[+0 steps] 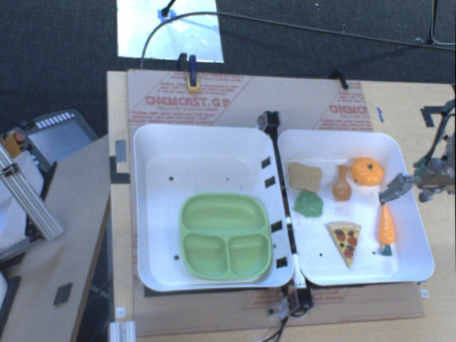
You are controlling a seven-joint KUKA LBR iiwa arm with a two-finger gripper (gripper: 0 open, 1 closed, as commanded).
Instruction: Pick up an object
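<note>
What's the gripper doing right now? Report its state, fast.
Two-finger gripper: over the right white bin's right side, above the orange toy carrot; open or shut cannot be told.

**2 bins side by side, 6 items in right bin**

Left bin (149,148) holds 1 divided tray (224,235), sitting toward its near right corner. Right bin (410,262) holds the rest. Bread slice (305,176) lies far left, broccoli (309,204) just in front of it. Gourd (342,184) is right of the bread, pumpkin (366,171) just beside the gourd on its right. Pizza slice (345,241) lies near centre front. Carrot (385,228) lies right of the pizza. Gripper (396,188) hangs over the bin's right side, above the carrot's far end.
</note>
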